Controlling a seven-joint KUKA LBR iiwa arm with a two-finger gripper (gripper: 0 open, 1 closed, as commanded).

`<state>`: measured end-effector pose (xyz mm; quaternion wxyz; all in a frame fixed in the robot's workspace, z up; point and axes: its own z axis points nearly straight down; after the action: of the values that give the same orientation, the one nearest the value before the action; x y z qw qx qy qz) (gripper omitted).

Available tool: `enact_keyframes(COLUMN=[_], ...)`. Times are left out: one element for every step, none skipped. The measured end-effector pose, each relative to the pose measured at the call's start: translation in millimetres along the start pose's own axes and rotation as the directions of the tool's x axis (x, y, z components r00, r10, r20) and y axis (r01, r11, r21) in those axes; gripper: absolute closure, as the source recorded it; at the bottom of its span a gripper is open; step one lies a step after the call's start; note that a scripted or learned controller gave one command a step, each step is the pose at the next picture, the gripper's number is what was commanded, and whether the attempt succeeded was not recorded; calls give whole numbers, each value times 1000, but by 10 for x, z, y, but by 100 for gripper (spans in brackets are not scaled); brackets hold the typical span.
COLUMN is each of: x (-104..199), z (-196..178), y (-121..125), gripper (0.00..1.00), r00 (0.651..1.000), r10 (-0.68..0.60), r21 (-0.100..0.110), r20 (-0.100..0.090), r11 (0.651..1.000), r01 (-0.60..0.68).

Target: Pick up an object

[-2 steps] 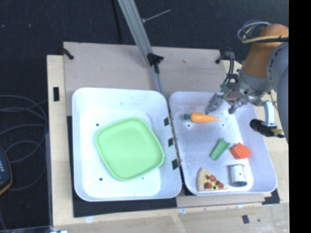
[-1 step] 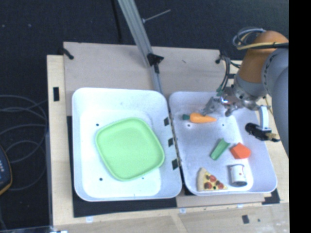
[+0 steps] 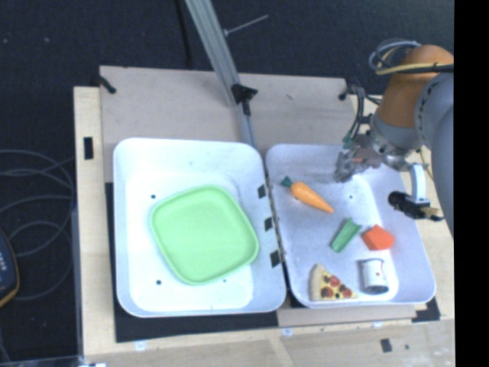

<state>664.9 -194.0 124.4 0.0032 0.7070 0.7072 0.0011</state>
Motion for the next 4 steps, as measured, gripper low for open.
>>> enact_keyframes(x=[36,67,62,495], z=[-423,-1038,-1161,-1155], y=[36,-2,1,104], gripper=[100,100,100,100], r00=[1000,1000,1000,1000], r10=[0,0,0,-2], r21=[6,0,4,5], r20=[-1,-2,-3,-3], r11=[1000,1000,1000,1000], r01=[0,0,0,2])
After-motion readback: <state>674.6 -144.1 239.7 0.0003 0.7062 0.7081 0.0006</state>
